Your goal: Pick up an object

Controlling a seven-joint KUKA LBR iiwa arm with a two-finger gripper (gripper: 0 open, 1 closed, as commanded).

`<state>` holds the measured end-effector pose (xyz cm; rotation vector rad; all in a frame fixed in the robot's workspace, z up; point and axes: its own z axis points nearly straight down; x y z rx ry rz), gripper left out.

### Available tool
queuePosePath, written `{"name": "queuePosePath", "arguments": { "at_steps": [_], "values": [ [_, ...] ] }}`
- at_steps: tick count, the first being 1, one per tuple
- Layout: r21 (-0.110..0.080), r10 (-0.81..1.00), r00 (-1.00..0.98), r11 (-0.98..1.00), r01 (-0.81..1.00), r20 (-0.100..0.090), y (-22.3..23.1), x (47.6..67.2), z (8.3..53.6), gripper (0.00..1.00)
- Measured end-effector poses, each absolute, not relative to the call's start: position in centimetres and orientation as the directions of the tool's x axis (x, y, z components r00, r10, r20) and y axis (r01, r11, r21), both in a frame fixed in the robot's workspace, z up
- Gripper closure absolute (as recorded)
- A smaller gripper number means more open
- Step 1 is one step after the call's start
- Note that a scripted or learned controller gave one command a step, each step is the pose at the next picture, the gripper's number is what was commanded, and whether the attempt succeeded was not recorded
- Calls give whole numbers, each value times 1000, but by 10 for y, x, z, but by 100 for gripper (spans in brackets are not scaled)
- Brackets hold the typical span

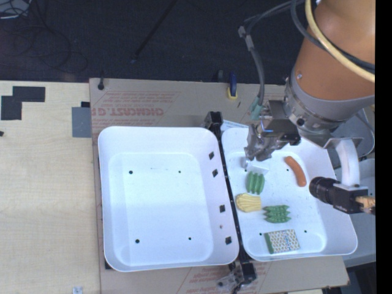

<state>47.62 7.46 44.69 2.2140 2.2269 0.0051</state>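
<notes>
My gripper [254, 156] hangs over the back left part of the right bin [343, 241], just above a green pea pod [255, 182]. Nothing shows between its fingers. In front of that pod lie a yellow corn-like piece [248, 203] and a second green pea pod [277, 214]. A green and white patterned packet [282, 241] rests near the bin's front. An orange sausage [296, 170] lies to the right of the gripper. The arm's orange band and grey wrist hide the bin's back right part.
The left bin [160, 195] stands beside the right one, with black clips along the shared divider [222, 182]. A black cylindrical part [334, 194] sticks in over the right bin's right edge. Cables hang behind the gripper.
</notes>
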Motion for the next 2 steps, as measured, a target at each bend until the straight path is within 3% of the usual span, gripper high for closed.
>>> {"name": "queuePosePath", "arguments": {
  "at_steps": [1,2],
  "values": [
    [2,1000,-4,4,1000,1,108,482,494,100],
    [-7,1000,-5,5,1000,-2,153,475,464,100]
  ]
}}
